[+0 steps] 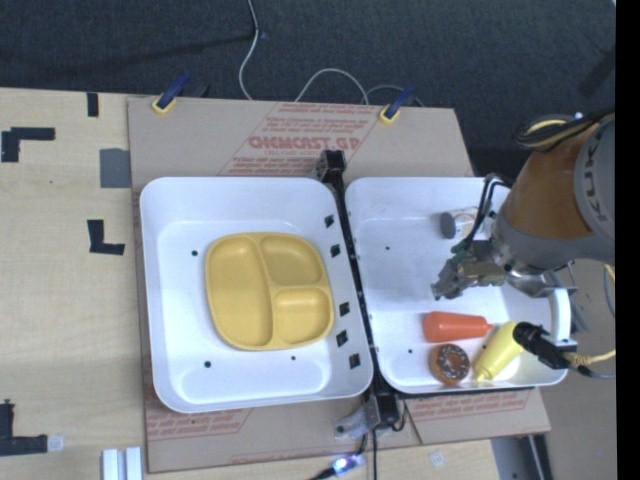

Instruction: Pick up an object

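- We see the tool (447,283) low in the right bin (400,208); we cannot tell its state.
- The orange toy carrot (455,325) below it looks light, stiff and smooth; we'd grip across its thick middle.

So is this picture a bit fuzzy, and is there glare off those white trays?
Camera view: soft overall, with the small toys, the orange carrot and the donut, lacking fine detail; the left bin and right bin look bright but not blown out; light is even, with faint shadows beside the yellow plate and under the gripper.
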Robot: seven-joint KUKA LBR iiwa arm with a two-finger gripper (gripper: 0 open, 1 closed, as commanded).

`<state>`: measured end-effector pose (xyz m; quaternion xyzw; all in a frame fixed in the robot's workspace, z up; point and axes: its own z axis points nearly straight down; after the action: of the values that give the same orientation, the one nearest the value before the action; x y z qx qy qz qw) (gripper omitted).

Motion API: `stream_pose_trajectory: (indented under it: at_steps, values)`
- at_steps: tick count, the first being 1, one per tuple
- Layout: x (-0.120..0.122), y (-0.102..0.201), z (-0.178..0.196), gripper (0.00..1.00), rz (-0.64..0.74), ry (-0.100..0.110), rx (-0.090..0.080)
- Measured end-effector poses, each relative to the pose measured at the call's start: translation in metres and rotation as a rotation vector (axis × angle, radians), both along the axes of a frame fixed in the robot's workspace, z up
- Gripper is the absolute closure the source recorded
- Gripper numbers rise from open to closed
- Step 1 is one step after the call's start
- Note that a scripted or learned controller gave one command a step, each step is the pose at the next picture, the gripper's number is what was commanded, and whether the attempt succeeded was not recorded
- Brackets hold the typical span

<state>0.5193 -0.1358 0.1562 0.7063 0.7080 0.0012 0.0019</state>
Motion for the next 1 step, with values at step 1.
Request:
stream_pose_trajectory:
  at_steps: [1]
  values:
    - [-0.0014, 0.0049, 0.0614, 1.00, 0.000, 0.000, 0.000]
